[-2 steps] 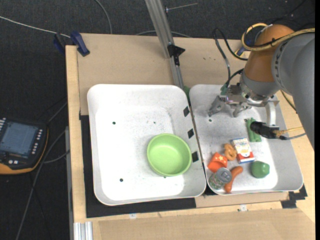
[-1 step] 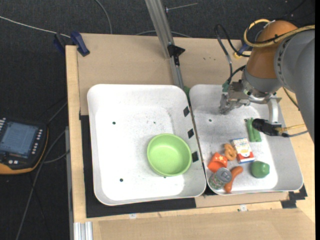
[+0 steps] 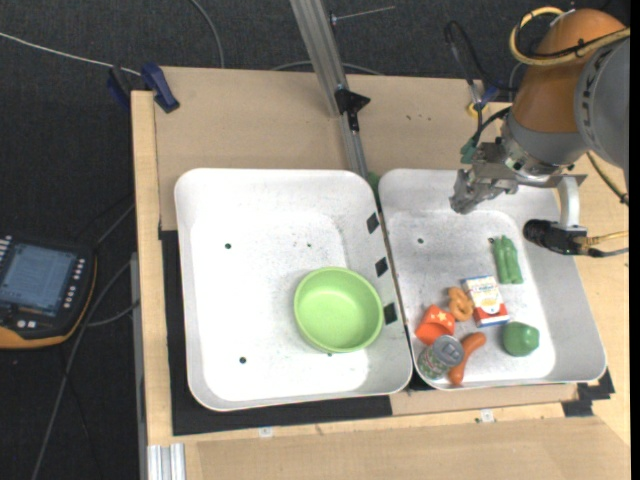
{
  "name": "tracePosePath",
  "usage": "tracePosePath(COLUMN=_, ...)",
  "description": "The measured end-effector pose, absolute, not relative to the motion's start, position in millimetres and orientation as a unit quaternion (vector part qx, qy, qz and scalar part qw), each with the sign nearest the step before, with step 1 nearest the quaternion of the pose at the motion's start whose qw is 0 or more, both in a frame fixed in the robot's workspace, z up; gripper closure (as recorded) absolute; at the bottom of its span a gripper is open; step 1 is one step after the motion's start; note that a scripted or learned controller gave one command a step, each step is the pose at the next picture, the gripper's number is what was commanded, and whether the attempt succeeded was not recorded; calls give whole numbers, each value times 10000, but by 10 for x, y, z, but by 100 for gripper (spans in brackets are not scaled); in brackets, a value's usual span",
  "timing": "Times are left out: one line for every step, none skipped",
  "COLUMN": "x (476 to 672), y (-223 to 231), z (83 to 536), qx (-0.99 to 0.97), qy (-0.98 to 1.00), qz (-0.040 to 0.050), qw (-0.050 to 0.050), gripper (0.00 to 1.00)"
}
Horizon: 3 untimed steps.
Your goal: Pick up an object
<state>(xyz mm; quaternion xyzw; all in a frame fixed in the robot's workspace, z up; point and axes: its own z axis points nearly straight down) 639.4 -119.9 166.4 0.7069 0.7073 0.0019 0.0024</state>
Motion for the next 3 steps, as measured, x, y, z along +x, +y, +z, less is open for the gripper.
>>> tracePosePath(x=6404, y=-1169, z=2097, qx=7069, qy=7073, qz=15, qw=19, gripper=100)
tracePosePath(x=6411, y=-1168, z=2399, qx=7070, qy=7072, qz=12, qw=14, gripper=100)
tracePosePath(x=6235, y=-636, z=2301, qx=7057, qy=7085, qz=3, qw=-5, gripper=100)
